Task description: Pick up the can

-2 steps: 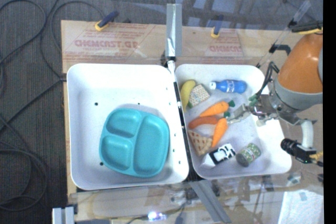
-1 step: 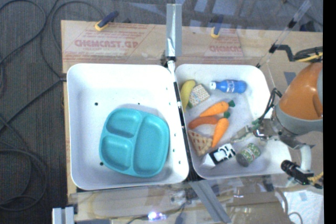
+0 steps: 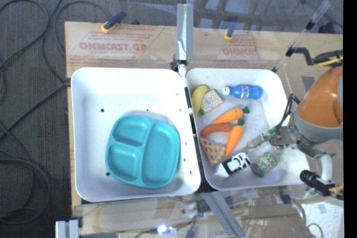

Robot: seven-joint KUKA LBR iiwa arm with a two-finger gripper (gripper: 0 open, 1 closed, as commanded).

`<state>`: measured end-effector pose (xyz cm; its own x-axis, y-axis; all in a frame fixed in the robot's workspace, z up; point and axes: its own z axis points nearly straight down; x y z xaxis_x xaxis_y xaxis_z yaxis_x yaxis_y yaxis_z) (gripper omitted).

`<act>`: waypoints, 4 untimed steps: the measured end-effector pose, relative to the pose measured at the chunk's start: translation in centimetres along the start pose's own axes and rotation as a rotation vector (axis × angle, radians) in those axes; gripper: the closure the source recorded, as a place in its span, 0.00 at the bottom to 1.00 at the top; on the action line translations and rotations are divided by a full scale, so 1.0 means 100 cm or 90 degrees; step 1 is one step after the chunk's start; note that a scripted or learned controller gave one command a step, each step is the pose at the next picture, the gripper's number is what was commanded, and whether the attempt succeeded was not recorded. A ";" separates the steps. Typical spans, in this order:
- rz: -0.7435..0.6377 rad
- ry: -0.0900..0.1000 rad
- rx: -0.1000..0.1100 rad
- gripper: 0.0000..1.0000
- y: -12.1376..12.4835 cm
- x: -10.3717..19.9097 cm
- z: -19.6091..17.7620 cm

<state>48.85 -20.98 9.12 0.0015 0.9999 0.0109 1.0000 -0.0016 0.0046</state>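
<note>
Camera view looks down on two white bins on the tabletop point(image 3: 83, 42). The left bin point(image 3: 89, 83) carries a turquoise divided plate point(image 3: 145, 151). The right bin point(image 3: 273, 83) carries a clutter of small things: a banana point(image 3: 198, 97), a blue bottle point(image 3: 244, 91) lying on its side, three toy carrots point(image 3: 226, 125) bunched near the middle, a waffle cone point(image 3: 211, 149) and a small black-and-white item point(image 3: 236, 163) near the front wall.

The can point(image 3: 264, 164) lies on its side at the front right of the right bin, just beside the black-and-white item and close to the bin's front wall. It is greenish-grey, and one round end faces the camera.

The arm's orange band point(image 3: 326, 100) and grey wrist sit over the right edge of the right bin. The gripper point(image 3: 271, 141) reaches leftward into the bin, ending just above and beside the can. Whether the jaws are spread or pressed together cannot be told; that part of the picture is small and cluttered with cables. Nothing is seen pinched between them.

Judged from this, the pick is not yet done: the can rests on the bin floor, with no sign of lift. The approach seems mostly made, since the gripper is near the can. What is left is to settle the jaws around the can, close on it, and raise it clear of the bin.
</note>
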 end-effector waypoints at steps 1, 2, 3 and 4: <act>-0.037 -0.005 -0.002 0.00 -0.001 0.002 0.001; -0.069 0.003 0.001 0.00 0.000 -0.003 0.000; -0.104 0.002 0.001 0.00 0.000 -0.004 0.001; -0.131 -0.005 -0.001 0.00 -0.001 -0.002 0.001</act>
<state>48.80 -21.14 9.03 -0.2033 0.9791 0.0024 0.9791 0.2033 0.0079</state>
